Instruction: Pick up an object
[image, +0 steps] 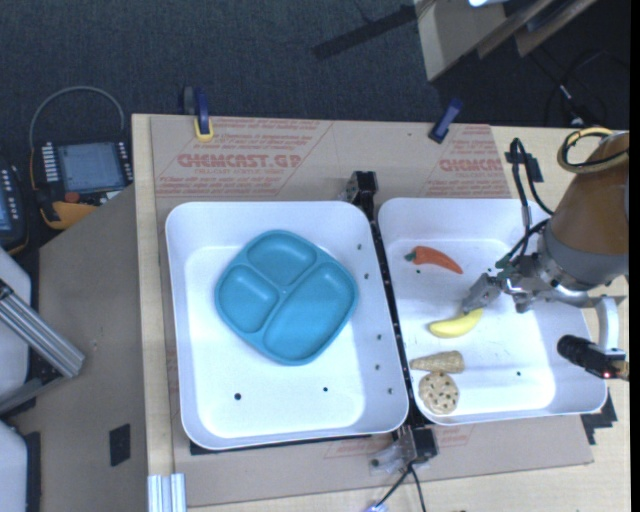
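Observation:
The right bin (520, 222) holds an orange carrot (436, 258) with a green top near its back left. A yellow banana (455, 324) lies at mid-left, with a tan ice-cream cone (437, 362) and a chocolate-chip cookie (438, 391) in front of it. My gripper (480, 296) reaches in from the right, slanting down and left. Its tip is just above and right of the banana's right end. I see nothing held in it.
The left bin (200, 380) holds a blue divided plate (287, 296). A black divider with clamps (385, 300) runs between the bins. The arm's orange band (598, 200) and cables hang over the right bin's right side.

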